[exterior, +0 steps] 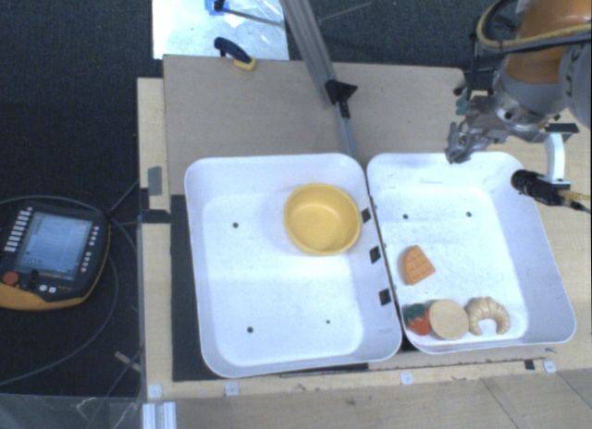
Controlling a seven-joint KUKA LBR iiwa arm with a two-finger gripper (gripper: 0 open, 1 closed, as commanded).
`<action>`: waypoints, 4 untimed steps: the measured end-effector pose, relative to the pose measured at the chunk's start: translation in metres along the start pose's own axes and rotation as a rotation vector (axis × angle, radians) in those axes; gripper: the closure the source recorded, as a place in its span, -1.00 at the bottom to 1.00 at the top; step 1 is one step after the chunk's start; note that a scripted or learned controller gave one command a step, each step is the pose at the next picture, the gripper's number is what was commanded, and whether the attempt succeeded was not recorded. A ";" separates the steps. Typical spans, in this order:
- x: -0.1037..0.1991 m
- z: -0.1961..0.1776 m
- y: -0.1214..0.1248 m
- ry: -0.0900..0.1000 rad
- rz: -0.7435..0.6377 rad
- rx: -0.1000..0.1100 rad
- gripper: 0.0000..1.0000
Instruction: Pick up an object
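A yellow bowl [322, 218] rests in the left bin [222, 325], near its upper right. In the right bin [527, 242] lie an orange wedge [416, 265], a round tan disc [449, 319], a red and green piece [416, 318] beside it, and a croissant [488, 314], all toward the near edge. My gripper [458, 152] hangs over the far rim of the right bin, well away from those objects, and nothing shows between its fingers.
A metal pole [310, 34] slants across the cardboard backboard behind the bins. A teach pendant [51, 251] lies on the dark floor at left. A yellow and black clamp [236, 53] sits at the board's far edge.
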State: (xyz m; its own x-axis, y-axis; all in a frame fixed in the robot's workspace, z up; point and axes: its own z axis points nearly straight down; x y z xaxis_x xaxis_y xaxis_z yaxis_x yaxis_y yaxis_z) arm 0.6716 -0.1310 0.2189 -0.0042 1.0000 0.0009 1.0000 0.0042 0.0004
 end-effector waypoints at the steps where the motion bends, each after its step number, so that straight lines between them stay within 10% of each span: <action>1: 0.056 -0.010 0.003 0.000 0.000 -0.001 1.00; 4: 0.224 -0.009 -0.022 0.001 -0.001 0.000 1.00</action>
